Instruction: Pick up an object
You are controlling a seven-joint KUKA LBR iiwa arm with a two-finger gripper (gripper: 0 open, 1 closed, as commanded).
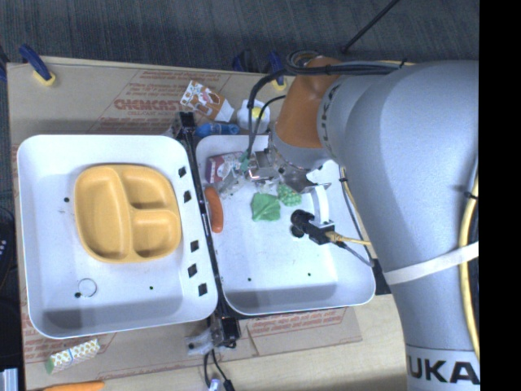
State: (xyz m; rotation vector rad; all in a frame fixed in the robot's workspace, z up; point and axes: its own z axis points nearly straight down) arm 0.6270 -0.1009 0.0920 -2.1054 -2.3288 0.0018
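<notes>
Fingers (242, 172) point down, spread apart, over the right bin (277, 296).

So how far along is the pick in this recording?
Done: nothing visibly lifted. The green crumpled piece and orange sausage-shaped toy lie in the right white bin; the yellow divided plastic tray sits in the left white bin. In hand: the end effector hangs low in the right bin, beside the green piece. Left: a confirmed grasp and lift.
</notes>
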